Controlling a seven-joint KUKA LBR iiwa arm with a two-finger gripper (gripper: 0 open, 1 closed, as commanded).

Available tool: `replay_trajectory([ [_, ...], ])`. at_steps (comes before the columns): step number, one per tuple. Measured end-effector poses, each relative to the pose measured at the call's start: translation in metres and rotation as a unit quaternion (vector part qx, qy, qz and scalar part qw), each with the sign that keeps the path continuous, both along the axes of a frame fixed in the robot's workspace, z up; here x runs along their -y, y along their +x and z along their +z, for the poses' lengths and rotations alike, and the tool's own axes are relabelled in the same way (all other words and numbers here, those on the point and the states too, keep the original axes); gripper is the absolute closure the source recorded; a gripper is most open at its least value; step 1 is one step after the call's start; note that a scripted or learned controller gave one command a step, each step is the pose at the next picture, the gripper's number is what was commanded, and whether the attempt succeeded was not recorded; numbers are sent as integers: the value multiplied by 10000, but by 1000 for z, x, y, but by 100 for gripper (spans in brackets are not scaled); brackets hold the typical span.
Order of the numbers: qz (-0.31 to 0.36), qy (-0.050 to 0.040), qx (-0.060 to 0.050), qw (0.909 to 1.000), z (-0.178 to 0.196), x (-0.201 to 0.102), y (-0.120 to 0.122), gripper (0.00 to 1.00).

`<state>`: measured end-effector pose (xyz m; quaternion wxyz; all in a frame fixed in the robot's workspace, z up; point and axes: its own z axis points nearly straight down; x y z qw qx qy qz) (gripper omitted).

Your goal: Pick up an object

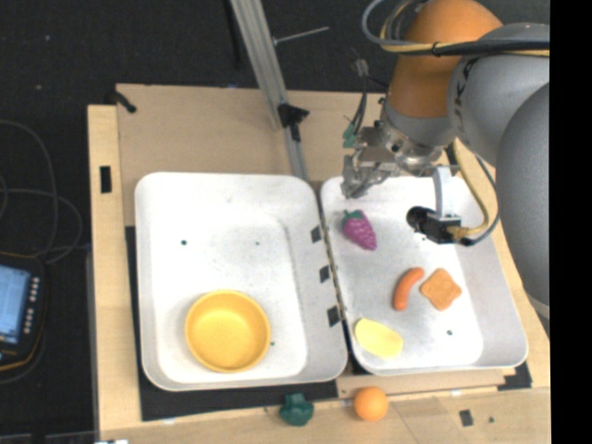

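Observation:
In the right bin [481, 331] lie a purple grape bunch with a green stem [360, 229], an orange sausage-shaped piece [406, 288], an orange square cracker-like piece [441, 289] and a pale yellow piece [378, 338]. A yellow bowl [228, 329] sits in the left bin [176, 211]. My gripper [355, 188] hangs over the right bin's far left corner, just above and behind the grape bunch, with nothing seen between its fingers.
A slanted metal pole [264, 63] rises behind the bins. On the bench in front of the bins lie an orange ball [370, 403] and a small dark green object [296, 410]. A black cable plug [435, 224] hangs over the right bin.

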<state>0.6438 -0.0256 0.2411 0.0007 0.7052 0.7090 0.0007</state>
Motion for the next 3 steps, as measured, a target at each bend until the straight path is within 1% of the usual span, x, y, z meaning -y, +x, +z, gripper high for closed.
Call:
replay_trajectory([
  [1,-14,0,-6,10000,10,-50,12,100],
  [2,3,0,-2,10000,11,-96,14,100],
  [3,-12,-12,-5,10000,11,-93,14,0],
])
